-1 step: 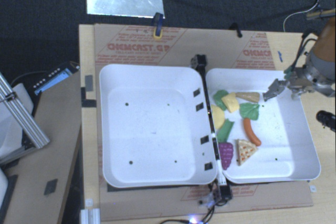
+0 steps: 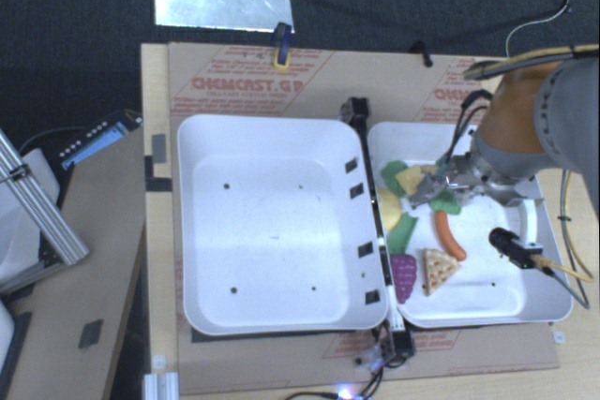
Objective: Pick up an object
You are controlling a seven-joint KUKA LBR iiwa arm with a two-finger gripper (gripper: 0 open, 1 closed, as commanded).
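Now, step: I lower the gripper (image 2: pixel 439 189) in the right bin (image 2: pixel 539 300), beside the yellow toy piece (image 2: pixel 405 175).
Gripper: fingers hidden, state I cannot tell.
Advice: I should descend straight and centre on one toy.
Nearby: orange sausage (image 2: pixel 449 235), pizza slice (image 2: pixel 438 269), purple grapes (image 2: pixel 404 274), green piece (image 2: pixel 403 229) crowd close.

What you can't make out around the right bin

You can't read the gripper (image 2: pixel 439 187) tips: they blur into the toys below them, so any grasp is unclear. The arm (image 2: pixel 539 122) runs off the right edge and covers the right bin's (image 2: pixel 469 300) far corner. A green toy (image 2: pixel 448 198) shows just a sliver beside the gripper, and the yellow toy (image 2: pixel 405 177) is partly covered. At the left edge, the metal frame (image 2: pixel 33 206) is cut off.
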